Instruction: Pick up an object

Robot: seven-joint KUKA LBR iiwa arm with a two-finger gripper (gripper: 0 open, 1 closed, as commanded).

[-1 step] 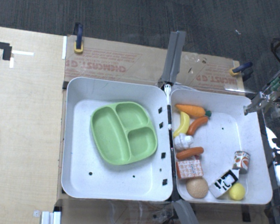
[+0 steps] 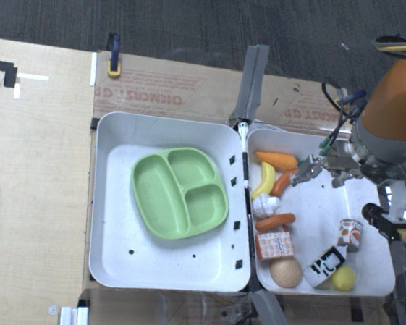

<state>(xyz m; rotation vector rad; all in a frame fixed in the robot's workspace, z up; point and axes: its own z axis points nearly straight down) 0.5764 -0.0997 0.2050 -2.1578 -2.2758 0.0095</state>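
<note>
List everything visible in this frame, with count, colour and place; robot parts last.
bins: 2, white, side by side on the bench
plate: 1, green, three compartments, in the left bin
carrot: 1, orange, right bin, far left corner
banana: 1, yellow, right bin, beside the carrot
sausages: 2, red-orange, right bin, left side
box: 1, red and white, right bin, near the front left
egg: 1, tan, right bin, front
lemon: 1, yellow, right bin, front right corner
can: 1, white and orange, right bin, right side
card: 1, black and white, beside the lemon
clamp: 1, blue and yellow, far bench edge
arm: 1, grey and orange, over the right bin
gripper: 1, grey, above the right bin's far part
</note>
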